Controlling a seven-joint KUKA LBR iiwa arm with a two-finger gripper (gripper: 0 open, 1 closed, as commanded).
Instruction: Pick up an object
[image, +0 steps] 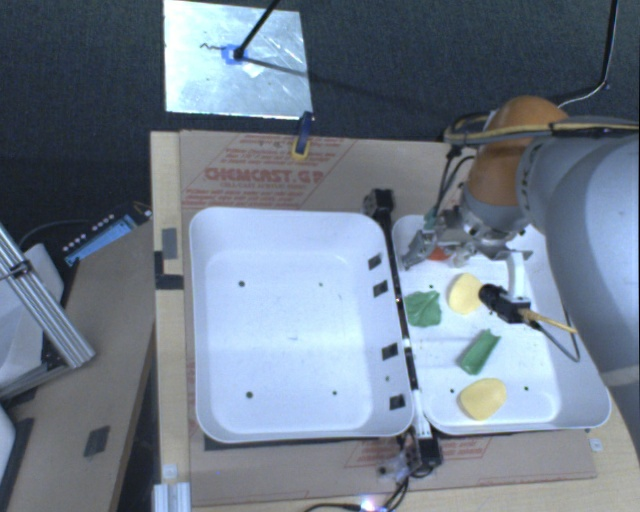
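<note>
Two white bins sit side by side; the right bin (575, 395) holds a green leaf-shaped piece (423, 307), a green block (479, 351) and two yellow lumps (464, 294) (483, 398). Upper right, the gripper (432, 245) hovers over that bin's top corner, its finger state impossible to tell.

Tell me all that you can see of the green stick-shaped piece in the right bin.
The green stick is a short, straight bar of one plain mid-green colour, matte, probably plastic or foam. It lies flat on the floor of the right bin, set diagonally, its upper end pointing toward the far right. Nothing touches it: the round yellow piece sits above it, the other yellow piece just below, and the leaf-like green piece to its left. The gripper is farther up the bin, apart from it.
</note>
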